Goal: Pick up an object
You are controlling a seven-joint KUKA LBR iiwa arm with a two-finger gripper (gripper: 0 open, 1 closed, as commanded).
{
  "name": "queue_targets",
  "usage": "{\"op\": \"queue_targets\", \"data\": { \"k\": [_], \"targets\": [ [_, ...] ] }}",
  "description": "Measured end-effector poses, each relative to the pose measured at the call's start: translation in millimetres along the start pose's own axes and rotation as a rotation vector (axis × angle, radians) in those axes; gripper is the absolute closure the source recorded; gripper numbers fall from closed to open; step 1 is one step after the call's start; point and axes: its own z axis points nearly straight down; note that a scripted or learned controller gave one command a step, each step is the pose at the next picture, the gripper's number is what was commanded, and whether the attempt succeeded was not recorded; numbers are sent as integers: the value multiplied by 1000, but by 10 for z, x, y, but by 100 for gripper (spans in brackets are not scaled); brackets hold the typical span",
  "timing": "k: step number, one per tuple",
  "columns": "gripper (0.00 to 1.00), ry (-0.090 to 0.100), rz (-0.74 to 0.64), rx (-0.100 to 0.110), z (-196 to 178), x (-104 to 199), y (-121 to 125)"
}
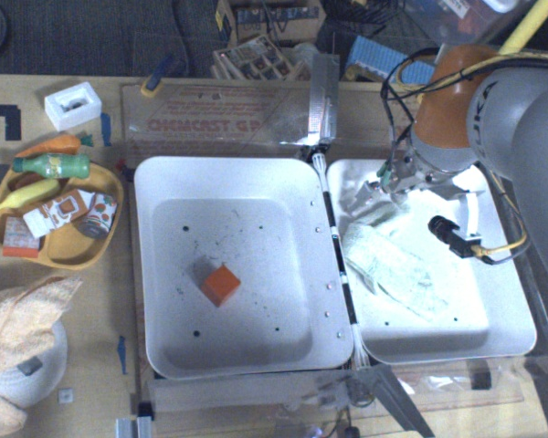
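Camera view puts the orange block [221, 285] nearest you, low in the left bin [164, 336], sitting alone and turned cornerwise. A pale crumpled cloth [397, 265] lies in the right bin [493, 336]. Farther up, the gripper [390, 179] hangs over that bin's upper left corner; I cannot tell its opening. You'd judge the cloth just below it, the block well apart, down-left across the divider.

Arm [511, 99] enters from the right, grey link bulky at upper right, orange band [452, 108] above the wrist. Wrist pitched down-left. Tool [388, 182] sits low at the arm's left end. Black and yellow cables loop around the wrist.
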Motion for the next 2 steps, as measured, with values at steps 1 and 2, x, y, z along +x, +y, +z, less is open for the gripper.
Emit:
{"op": "queue_targets", "data": {
  "k": [1, 2],
  "targets": [
    [0, 0, 145, 3, -988, 177, -187],
    [0, 3, 119, 6, -192, 39, -474]
  ]
}}
